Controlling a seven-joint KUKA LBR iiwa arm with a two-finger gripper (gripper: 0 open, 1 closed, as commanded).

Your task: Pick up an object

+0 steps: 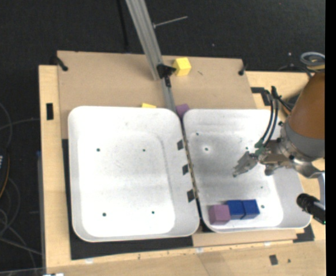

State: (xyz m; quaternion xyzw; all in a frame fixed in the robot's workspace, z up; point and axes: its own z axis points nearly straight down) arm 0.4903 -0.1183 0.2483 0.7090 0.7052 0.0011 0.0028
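Two blocks lie in the right bin (225,125) near its front edge: a purple block (219,213) and a blue block (242,208) touching its right side. My gripper (244,164) hangs over the middle of that bin, above and behind the blocks, pointing left. Its fingers look slightly apart with nothing between them. The arm's orange band (311,111) rises at the right.
The left bin (122,171) sits beside the right one. A yellow block (182,66) lies on the bench behind the bins, a small purple block (182,109) and a yellow piece (149,105) sit at the bins' back rims. A metal pole (147,33) slants overhead.
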